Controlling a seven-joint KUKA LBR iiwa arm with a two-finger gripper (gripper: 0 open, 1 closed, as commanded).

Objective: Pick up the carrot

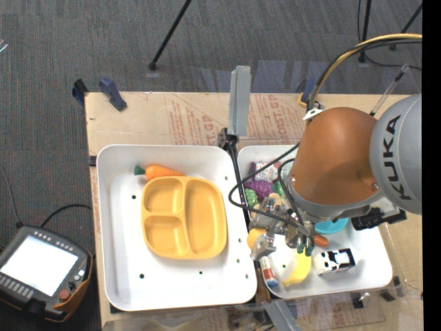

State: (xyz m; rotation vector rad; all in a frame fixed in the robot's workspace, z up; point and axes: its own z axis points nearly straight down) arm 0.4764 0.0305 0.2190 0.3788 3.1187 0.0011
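The carrot (pixel 164 172) is orange with a green top and lies in the left bin (pixel 110 254), touching the far edge of a yellow divided plate (pixel 185 217). My gripper (pixel 286 233) hangs low over the right bin (pixel 375 271), well to the right of the carrot, among the toys there. The arm's wrist covers much of that bin. Nothing of the carrot is near the gripper.
The right bin holds purple grapes (pixel 260 188), a small orange fruit (pixel 256 238), a yellow banana (pixel 298 269), a black-and-white toy (pixel 336 259), a blue bowl (pixel 335 225) and a small tube (pixel 269 273). A grey post (pixel 240 109) stands behind the bins.
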